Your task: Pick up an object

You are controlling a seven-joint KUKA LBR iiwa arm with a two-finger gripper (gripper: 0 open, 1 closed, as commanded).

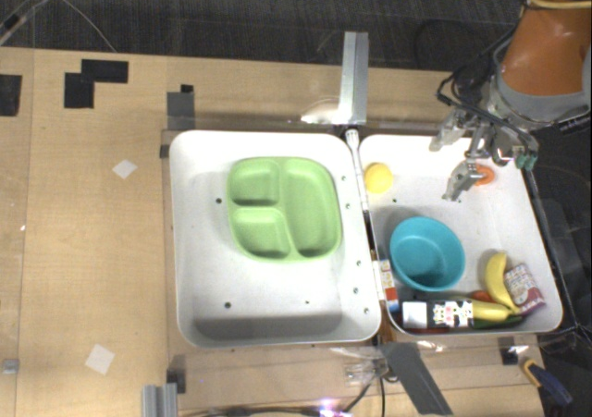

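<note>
Across a pale wooden bench (83, 249), marked with black square patches and backed by dark ribbed flooring, sit two shallow white bins side by side. Left bin (199, 304): smooth moulded plastic with rounded corners, holding a light green divided tray (282, 207) of three compartments, lying flat near its centre. Right bin (421, 161): same make, holding a teal round bowl (426, 253), upright, at its middle; a yellow banana (498, 278), curved, near the right wall; a dark carton with a white label (444, 314) lying along the front wall, print too small to read; a small printed packet (523, 284) just beside the banana, text illegible; a yellow ball (377, 177) against the left wall. Arm: grey with orange band, over the right bin's far right corner. Gripper (472, 170): metal, poised above bare bin floor, fingers apart, nothing between them, well apart from the bowl and banana.
</note>
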